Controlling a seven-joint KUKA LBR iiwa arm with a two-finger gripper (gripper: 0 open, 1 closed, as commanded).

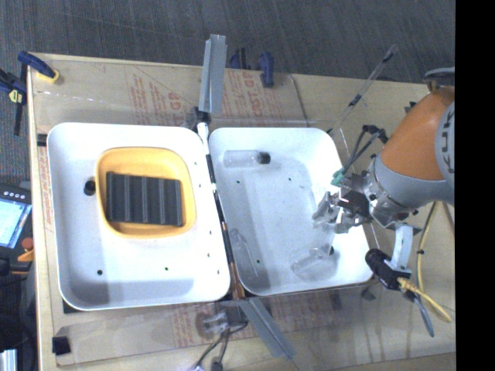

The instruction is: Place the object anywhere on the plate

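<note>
Two shallow white bins sit side by side on a wooden bench, seen from above at a slant. The left bin (69, 269) holds a yellow plate (145, 189) with rounded corners; on it lies a dark ribbed rectangular object (145, 199), resting flat near the plate's middle. A small dark spot sits on the bin floor just left of the plate. The right bin (263, 269) holds a clear tube with a dark cap (246, 158) near its far edge and another clear item (313, 263) near its front. The gripper (334, 211) hovers over the right bin's right side — whether its fingers are apart or together cannot be told.
</note>
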